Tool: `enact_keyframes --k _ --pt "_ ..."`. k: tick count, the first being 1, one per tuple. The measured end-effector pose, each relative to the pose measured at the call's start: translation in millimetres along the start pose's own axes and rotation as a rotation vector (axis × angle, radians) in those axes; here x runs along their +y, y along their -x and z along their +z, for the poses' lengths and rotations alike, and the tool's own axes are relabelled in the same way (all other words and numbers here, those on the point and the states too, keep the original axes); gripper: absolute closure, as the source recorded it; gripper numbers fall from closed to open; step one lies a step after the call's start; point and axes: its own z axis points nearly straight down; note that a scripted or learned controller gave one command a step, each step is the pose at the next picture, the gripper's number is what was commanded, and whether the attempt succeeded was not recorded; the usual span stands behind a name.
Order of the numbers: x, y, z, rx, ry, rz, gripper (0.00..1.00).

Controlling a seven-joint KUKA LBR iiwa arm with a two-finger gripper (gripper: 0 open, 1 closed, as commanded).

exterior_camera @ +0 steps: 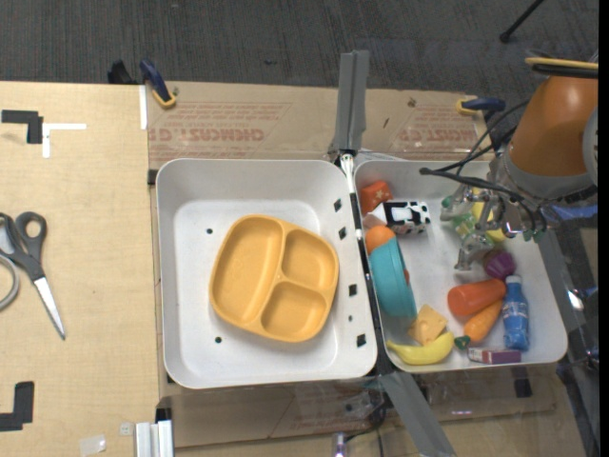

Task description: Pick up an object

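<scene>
Gripper (473, 246) low over right bin (550, 350), beside purple toy (499, 264); finger spread impossible to tell. Left bin (181, 350): yellow divided plate (274, 277).

Two white bins (181, 284) — one yellow divided plate (274, 277), one banana (422, 351), one blue bottle (515, 314), two carrots (476, 298) — one pair of scissors (33, 265).

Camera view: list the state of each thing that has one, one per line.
Gripper: low over the right bin, fingers unclear.
Divided yellow plate: flat in the left bin, nothing on it.
Teal bowl: tipped on edge against the divider.
Blue bottle: lying down.
Scissors: lying on the bench, left.
</scene>
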Motion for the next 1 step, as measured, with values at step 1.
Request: enact_keyframes --k 1 --pt "0.4 2.2 -11.4 -0.007 -0.002 -0.003 1.0"
